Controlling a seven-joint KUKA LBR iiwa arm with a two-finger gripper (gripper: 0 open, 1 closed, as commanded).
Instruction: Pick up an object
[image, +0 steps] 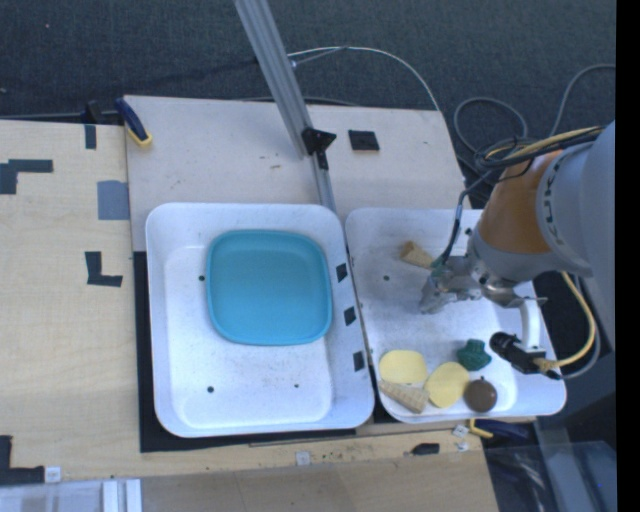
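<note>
Gripper sits low over the middle of the right bin, above bare white floor, and whether it is spread or pressed together I cannot tell from this slanted view; nothing shows in its grasp. Candidate objects lie around it but not under it: a small tan wedge just beyond it toward the far side, and along the near edge a yellow disc, a second yellow disc, a tan cone-like piece, a brown ball and a green piece. The main risk, as I judge it, is closing on nothing, since the tool is beside the wedge rather than over it. A nudge could also push the wedge away toward the bin wall. The near cluster is crowded and touching, so a grasp there could catch two pieces or knock one aside. The blue plate in the left bin lies flat and would be hard to pinch.
</note>
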